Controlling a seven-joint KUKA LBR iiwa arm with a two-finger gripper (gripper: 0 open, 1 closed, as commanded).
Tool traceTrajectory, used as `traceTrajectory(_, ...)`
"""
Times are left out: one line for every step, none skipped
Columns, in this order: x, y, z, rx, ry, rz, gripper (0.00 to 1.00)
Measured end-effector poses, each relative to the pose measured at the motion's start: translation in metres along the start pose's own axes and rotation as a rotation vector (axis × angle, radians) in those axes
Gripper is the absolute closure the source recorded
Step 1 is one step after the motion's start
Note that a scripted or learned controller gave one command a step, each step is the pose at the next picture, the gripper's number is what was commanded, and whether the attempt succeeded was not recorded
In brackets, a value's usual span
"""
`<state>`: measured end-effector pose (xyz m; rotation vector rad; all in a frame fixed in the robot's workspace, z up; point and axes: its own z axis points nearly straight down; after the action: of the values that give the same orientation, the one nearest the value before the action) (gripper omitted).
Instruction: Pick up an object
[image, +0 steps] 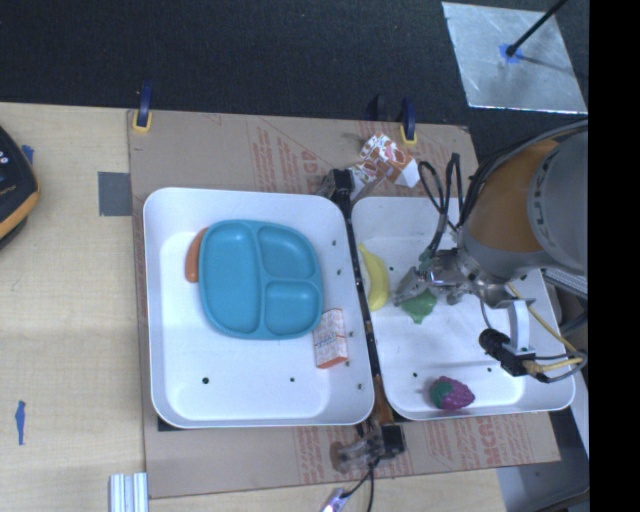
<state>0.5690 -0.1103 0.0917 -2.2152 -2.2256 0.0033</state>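
My gripper (424, 290) is low in the right bin (500, 400), reaching in from the right under the grey and orange arm. A small green object (420, 307) lies right at its fingertips, touching or nearly so. A yellow banana-like piece (375, 277) lies just left of it along the bin's left wall. A purple and green toy (451, 393) rests near the bin's front edge. The left bin (180, 390) holds a blue divided plate (260, 278), an orange piece (191, 258) peeking from under the plate's left side, and a small packet (330, 338).
Cables and a black clamp (508, 352) hang off the wrist over the right bin. A crumpled wrapper (385, 158) sits behind the bins. Both bins rest on brown cardboard on the wooden bench. A yellow and black device (12, 190) lies at the far left.
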Motion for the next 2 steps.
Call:
traceTrajectory(-0.0009,0.0001,-0.0103,0.001,-0.001,-0.003,1.0)
traceTrajectory(-0.0009,0.0,-0.0102,0.002,-0.001,-0.003,0.0)
